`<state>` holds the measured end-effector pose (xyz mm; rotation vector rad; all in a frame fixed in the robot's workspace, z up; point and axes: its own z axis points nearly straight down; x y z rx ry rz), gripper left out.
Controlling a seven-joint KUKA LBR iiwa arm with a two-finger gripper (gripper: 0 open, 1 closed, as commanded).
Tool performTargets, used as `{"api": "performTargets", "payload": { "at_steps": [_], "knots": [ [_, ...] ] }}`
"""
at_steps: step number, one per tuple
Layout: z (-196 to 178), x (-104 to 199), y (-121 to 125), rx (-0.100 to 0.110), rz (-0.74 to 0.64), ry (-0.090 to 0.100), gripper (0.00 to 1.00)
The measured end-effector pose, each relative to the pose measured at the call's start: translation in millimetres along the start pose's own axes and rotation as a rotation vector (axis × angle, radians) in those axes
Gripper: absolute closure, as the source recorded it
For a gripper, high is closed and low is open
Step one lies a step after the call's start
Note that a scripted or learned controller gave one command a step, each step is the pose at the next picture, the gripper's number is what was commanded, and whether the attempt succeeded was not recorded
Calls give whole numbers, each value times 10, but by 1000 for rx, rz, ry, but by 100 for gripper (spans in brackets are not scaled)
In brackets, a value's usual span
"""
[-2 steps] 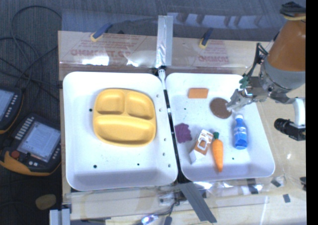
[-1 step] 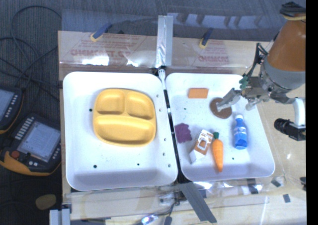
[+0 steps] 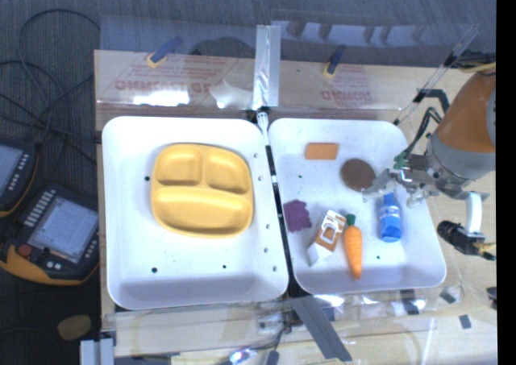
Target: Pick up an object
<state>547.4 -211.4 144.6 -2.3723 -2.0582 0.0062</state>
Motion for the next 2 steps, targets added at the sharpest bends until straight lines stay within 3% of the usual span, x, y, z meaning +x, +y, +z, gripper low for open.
{"api": "performTargets", "payload": {
  "at_steps": [1, 2],
  "knots": [
    [482, 101, 109, -5, 7, 8, 0],
    [409, 99, 101, -2, 7, 7, 100]
  ]
}}
